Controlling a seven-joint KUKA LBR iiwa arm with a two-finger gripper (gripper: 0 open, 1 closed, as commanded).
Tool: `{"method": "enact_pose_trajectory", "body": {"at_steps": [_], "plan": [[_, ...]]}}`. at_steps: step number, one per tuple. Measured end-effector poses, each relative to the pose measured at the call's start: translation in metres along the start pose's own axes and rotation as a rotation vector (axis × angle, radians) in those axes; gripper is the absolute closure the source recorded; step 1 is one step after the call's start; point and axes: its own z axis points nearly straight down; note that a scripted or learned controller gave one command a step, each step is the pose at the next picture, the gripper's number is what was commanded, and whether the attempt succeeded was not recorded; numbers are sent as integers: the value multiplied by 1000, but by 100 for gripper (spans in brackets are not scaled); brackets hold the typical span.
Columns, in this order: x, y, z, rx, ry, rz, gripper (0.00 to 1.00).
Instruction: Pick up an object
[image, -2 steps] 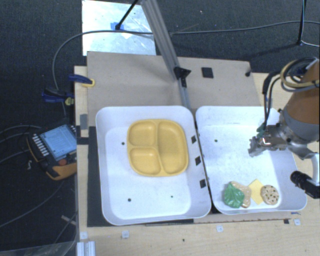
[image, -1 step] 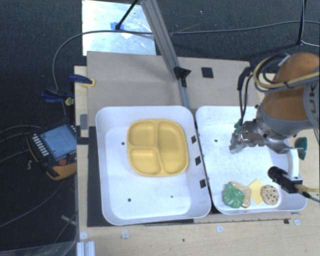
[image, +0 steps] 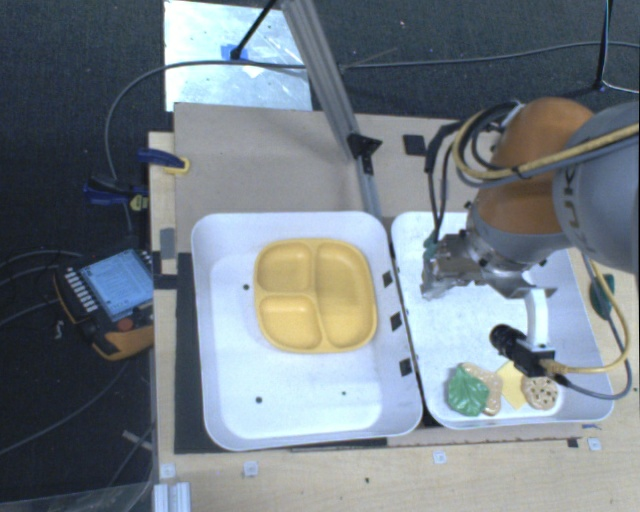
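A small heap of toy food lies in the near corner of the right bin (image: 440, 330): a green leafy piece (image: 462, 391), a tan piece (image: 490, 392), a yellow wedge (image: 513, 381) and a brown dotted cookie (image: 541, 393). My gripper (image: 441, 272) hangs over the left part of that bin, well behind the heap and apart from it. The grey arm with its orange band (image: 525, 165) covers the bin's far right. A yellow divided plate (image: 315, 295) rests in the left bin (image: 300, 410).
A black cylinder with a yellow cable (image: 517, 346) hangs off the arm just behind the food heap. A slanted metal pole (image: 335, 90) rises behind the bins. Clamps (image: 160, 160) and a blue-screened device (image: 108, 290) sit off the bench's left side.
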Motion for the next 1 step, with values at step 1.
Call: {"method": "enact_pose_trajectory", "body": {"at_steps": [1], "plan": [[60, 24, -1, -1, 1, -2, 100]]}}
